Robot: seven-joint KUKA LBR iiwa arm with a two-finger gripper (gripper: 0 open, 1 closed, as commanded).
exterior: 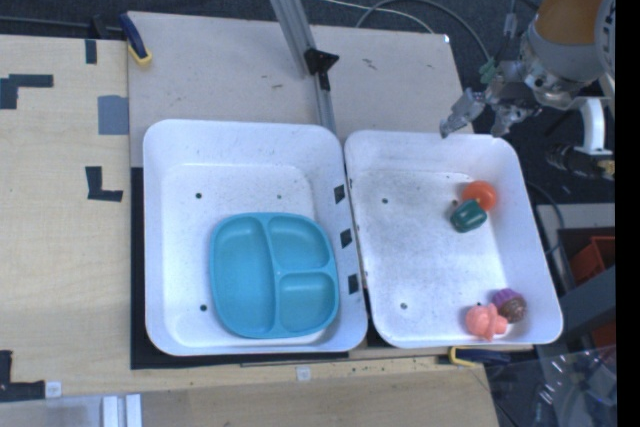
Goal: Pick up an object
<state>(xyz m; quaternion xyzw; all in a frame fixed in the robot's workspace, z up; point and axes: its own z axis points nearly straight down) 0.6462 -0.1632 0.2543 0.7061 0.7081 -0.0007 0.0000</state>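
The right white bin (420, 245) holds an orange ball (481, 194) touching a dark green piece (466, 215) near its right wall. In its front right corner lie a pink toy (485, 321) and a small purple-and-brown piece (509, 304), side by side. My gripper (482, 114) hangs just above the bin's far right rim, beyond the orange ball. Its two fingers point down and stand apart, with nothing between them.
The left white bin (180, 165) holds a light blue divided plate (272, 275). A slanted metal pole (290, 5) rises from between the bins at the back. Cables trail on the bench behind the right bin.
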